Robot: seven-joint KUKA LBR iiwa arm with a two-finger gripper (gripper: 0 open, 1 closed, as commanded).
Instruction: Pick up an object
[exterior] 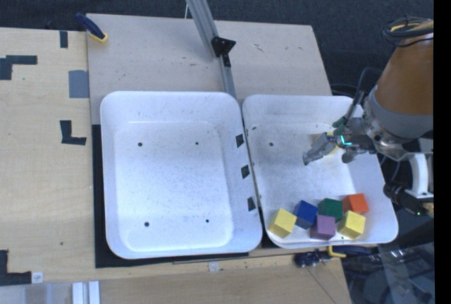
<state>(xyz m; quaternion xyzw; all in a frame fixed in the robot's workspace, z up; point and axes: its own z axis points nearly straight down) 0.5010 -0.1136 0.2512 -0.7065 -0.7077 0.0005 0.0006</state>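
Approach step: gripper (320, 149) hangs mid right bin (282, 119), apparently empty, its state I cannot tell. Cubes (320, 216) cluster at the bin's near edge; next, descend there.

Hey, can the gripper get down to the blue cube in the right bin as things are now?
Probably, but a clean grasp looks hard. The gripper is over the right bin with nothing between it and the blue cube. But the green cube and purple cube crowd it.
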